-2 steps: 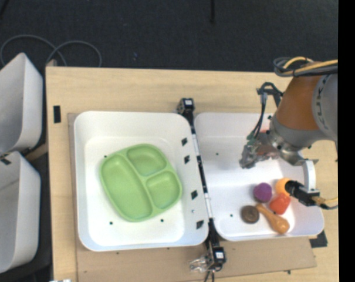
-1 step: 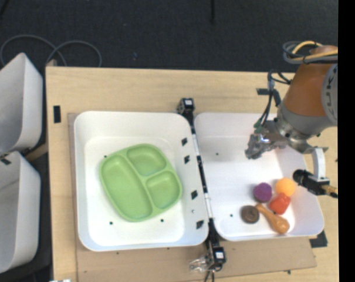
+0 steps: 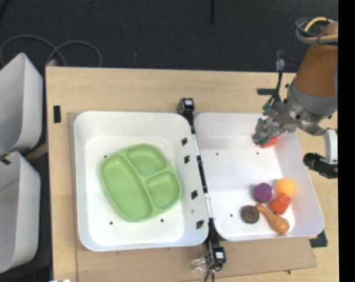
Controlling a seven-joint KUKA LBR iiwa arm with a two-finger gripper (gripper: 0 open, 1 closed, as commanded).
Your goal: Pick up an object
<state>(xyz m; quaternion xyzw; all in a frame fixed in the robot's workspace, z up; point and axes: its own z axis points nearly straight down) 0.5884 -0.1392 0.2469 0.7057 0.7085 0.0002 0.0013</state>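
Claw: the grey two-finger gripper [image 3: 265, 137] hangs low over the upper part of the right shallow white plastic bin [image 3: 227, 157]; how its tips stand cannot be told from this view.
At the claw: a small red-orange object [image 3: 270, 140] shows just at its lower edge, touching or nearly so; whether it is gripped or only lies beneath is unclear.
Arm: the grey arm with the orange band [image 3: 317, 69] comes in from the right.
Other pickable things: clustered near the bin's lower right corner, well apart from the claw, are a round purple ball [image 3: 262, 191], a round orange-yellow ball [image 3: 286, 187], a red chunky piece [image 3: 280, 204], a dark brown round lump [image 3: 250, 214] and a tan elongated piece [image 3: 273, 218].
Key relation: the red-orange object lies directly under the claw, so a straight lift would test the grasp; the cluster lies down-frame and slightly right. The tan piece's long axis runs diagonally, upper left to lower right.
Left bin: the other white bin [image 3: 86, 157] holds a light green three-compartment plastic plate [image 3: 141, 182].
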